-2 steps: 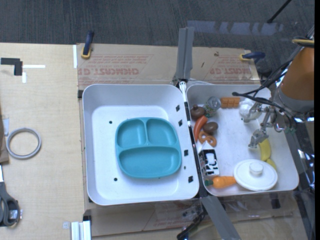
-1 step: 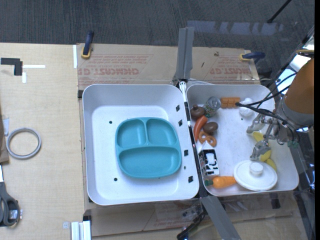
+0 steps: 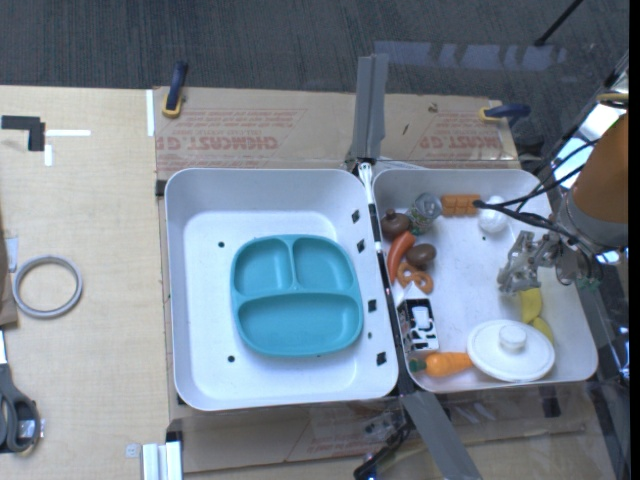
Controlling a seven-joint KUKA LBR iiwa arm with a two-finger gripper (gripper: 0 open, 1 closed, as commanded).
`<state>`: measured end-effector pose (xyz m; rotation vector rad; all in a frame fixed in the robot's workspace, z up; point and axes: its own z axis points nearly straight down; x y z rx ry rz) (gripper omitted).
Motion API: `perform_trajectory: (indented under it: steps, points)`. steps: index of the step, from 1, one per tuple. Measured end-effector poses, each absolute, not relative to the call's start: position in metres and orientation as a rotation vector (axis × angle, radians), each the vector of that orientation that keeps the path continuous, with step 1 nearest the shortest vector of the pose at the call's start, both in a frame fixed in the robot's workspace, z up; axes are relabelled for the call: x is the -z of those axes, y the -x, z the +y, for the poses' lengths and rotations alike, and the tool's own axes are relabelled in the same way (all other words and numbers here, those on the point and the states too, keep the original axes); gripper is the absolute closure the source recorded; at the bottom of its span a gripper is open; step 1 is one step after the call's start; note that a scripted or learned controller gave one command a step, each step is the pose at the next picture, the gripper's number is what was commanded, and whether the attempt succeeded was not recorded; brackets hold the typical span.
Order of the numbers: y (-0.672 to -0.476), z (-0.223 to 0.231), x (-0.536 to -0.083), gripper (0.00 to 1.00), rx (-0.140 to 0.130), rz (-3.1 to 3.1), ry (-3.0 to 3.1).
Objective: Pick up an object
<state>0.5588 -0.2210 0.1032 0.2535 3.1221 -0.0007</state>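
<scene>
- Target choice falls to you, since any object counts; the yellow piece (image 3: 531, 304) is the nearest, lying just beside the fingers (image 3: 512, 273) on the side toward the right bin's (image 3: 575, 313) front wall.
- Spread of the fingers cannot be told from this slant. The metal blurs together, and nothing can be seen held between them.
- Judging by its look, the yellow piece is a small, curved plastic toy: light, stiff and somewhat slick. Close across its narrow width near the middle, not along the curve, or it may squirt out sideways.
- It lies close to the bin wall on the side away from the other toys, so expect little room for a finger there.
- The white round lid (image 3: 512, 350) sits beyond the yellow piece from the fingers. It is broad, low and probably hard and smooth. Only its small central knob offers a hold, and that would be a fussy one.
- The orange carrot (image 3: 447, 363) lies well apart from the fingers, against the front wall beside the lid. It is likely light and rigid; pinch its thick end across the width.
- Farther off, by the divider, a cluster holds an orange pepper (image 3: 400, 253) and a brown piece (image 3: 421, 256), touching or nearly so. A grasp there risks catching two at once.
- The teal plate (image 3: 297, 296) in the left bin (image 3: 190, 298) is well apart from the fingers, wide and flat, and a poor first pick.
</scene>
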Motion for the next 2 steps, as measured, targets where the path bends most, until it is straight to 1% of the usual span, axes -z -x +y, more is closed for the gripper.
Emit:
perform_trajectory:
  steps: [1,2]
  points:
    - [-0.559,-0.221,-0.103,0.0,0.001,3.122,-0.254]
    - [-0.56,-0.221,-0.114,1.0,0.003,3.116,-0.252]
